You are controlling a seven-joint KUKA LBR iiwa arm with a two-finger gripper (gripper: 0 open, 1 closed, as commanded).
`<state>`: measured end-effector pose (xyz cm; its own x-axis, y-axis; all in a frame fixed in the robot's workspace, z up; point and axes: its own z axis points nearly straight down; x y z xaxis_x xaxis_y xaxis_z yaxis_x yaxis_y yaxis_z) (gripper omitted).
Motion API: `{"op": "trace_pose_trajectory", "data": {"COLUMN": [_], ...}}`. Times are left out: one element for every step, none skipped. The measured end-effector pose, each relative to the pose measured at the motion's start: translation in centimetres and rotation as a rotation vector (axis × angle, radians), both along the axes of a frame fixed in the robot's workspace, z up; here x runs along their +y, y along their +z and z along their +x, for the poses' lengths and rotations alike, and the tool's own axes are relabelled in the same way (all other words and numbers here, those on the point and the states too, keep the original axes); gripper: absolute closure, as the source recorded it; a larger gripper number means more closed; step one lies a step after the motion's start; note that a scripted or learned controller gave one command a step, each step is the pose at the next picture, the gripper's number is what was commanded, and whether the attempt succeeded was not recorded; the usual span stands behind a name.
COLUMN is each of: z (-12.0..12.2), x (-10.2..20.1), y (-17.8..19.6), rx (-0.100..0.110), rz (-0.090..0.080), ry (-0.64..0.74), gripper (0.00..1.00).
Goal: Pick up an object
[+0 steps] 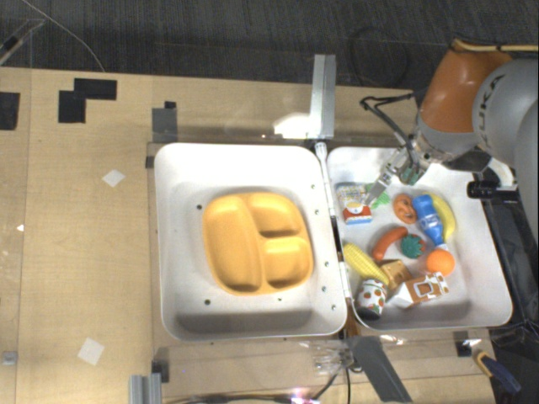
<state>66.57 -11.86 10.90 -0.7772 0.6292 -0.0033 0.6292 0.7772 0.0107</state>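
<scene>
Hovering over the right bin [493, 251], the claw [389, 178] sat just up-right of a small carton [355, 204]; finger spacing couldn't be told.

1. One fixed camera, mounted above the counter [76, 225], looking down at a slant.
2. Far enough back to take in both white bins whole: left bin [173, 251], right bin [488, 276].
3. Dark floor [210, 15] beyond the counter's far edge.
4. Arm [472, 99] enters from frame right.
</scene>
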Motion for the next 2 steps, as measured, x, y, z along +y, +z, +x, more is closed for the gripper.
{"op": "trace_pose_trajectory", "data": {"z": [0.2,0.7], "x": [0.4,0.3], "y": [-1.1,0.4], "rx": [0.006,-0.021], "rz": [0.009,0.005], "ry": [-0.4,-0.392], "gripper": [0.0,1.0]}}
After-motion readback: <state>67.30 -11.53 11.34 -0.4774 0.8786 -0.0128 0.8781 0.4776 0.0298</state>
